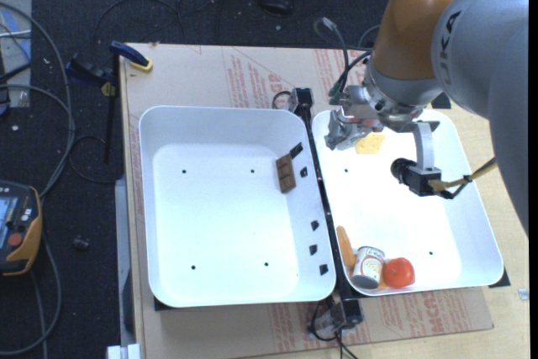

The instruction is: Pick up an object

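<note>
Claw (343, 133) low over the far left corner of the right bin (471, 206), just beside a yellow piece (368, 145); whether it is open or shut cannot be told.

The bench (210, 71) is a pale board with red print, set on a dark floor strewn with cables; a blue and yellow clamp (130, 56) grips its far left corner. Two white bins sit side by side on it. The left bin (160, 206) carries a brown chocolate bar (286, 174) near its right wall, its long axis running roughly near to far, tilted slightly. In the right bin's near left corner lie an orange carrot (344, 244), long axis near to far, a small can (366, 265) on its side, and a red tomato (399, 271), the can touching both. Nothing can be made out between the claw's tips.
</note>
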Available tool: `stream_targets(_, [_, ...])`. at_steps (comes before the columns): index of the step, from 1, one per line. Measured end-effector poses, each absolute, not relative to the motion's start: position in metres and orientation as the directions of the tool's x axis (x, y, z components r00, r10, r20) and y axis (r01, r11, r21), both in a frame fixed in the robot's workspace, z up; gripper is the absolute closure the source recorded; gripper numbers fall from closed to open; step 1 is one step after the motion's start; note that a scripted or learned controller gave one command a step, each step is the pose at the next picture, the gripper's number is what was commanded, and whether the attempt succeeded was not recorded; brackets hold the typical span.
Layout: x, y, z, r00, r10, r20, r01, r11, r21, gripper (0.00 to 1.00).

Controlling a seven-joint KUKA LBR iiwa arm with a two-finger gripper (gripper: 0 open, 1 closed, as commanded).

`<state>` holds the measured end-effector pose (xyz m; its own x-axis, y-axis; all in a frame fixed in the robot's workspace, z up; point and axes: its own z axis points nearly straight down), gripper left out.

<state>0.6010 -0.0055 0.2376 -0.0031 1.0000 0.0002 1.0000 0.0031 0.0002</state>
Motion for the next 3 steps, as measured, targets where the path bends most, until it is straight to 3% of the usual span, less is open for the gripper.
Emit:
stream_targets(2, [0.622, 0.092, 0.235, -0.004, 1.0, 0.001, 1.0, 0.004, -0.001, 1.0])
stream_targets(3, [0.622, 0.089, 0.235, -0.001, 1.0, 0.0, 1.0, 0.001, 0.0, 0.0])
